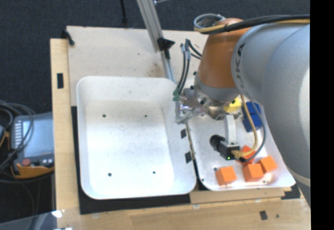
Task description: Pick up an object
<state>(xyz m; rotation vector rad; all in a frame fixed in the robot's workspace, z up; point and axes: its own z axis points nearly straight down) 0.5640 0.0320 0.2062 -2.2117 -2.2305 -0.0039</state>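
Three orange blocks (226, 175) (253, 171) (268, 164) lie in a row at the near end of the right bin (209, 182). A blue object (252, 112) and a bit of yellow (235, 103) peek out from under the arm farther back in that bin. My gripper (183, 109) hangs over the ridge between the two bins, left of the orange band on the wrist. Nothing is visibly held. The arm's grey body hides most of the right bin.
The left bin (88, 119) is a wide white tray with a few dark specks. A slanted aluminium rail (148, 10) rises behind the bins. A pendant with cables (28, 143) sits off the bench's left edge.
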